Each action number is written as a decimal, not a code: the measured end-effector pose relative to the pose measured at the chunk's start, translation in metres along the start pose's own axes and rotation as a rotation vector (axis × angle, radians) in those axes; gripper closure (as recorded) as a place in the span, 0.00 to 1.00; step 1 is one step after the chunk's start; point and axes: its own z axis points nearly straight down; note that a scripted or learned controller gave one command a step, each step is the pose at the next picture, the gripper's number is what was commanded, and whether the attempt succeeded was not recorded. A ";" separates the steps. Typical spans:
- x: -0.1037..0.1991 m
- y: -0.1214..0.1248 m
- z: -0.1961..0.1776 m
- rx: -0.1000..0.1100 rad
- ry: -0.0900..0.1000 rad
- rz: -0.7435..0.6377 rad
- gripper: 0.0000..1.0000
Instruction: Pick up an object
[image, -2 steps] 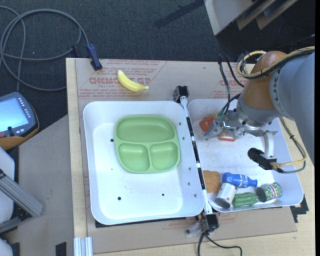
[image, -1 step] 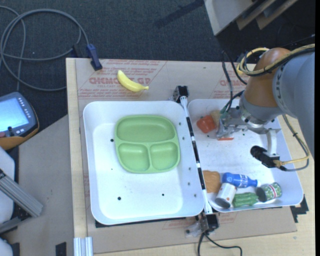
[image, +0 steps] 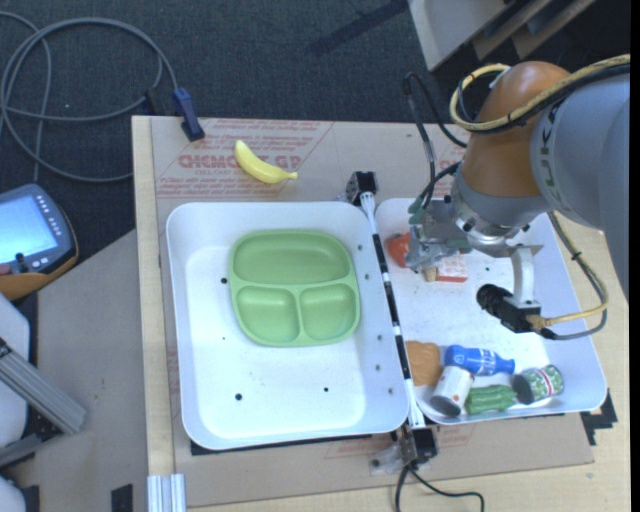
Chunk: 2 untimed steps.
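- Arm (image: 560, 120) reaches in over the right bin (image: 585, 372).
- Green tray (image: 295, 286) lies in the left bin (image: 190, 300).
- Gripper (image: 432, 255) is low over red-and-white objects (image: 440, 262); jaw state: cannot tell.
- Banana (image: 262, 164) rests outside the bins.

red print on the cardboard sheet (image: 300, 140) under the bins is too blurred to read.

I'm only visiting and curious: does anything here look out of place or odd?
Yes, the banana. It lies on the bare bench behind the left bin, outside both bins, while the other small items sit in the right bin. The green divided plate lies flat in the left bin, nothing spilled.
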 end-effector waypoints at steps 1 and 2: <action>-0.058 -0.010 0.000 0.002 -0.002 0.002 1.00; -0.003 0.027 0.000 0.000 -0.001 0.000 1.00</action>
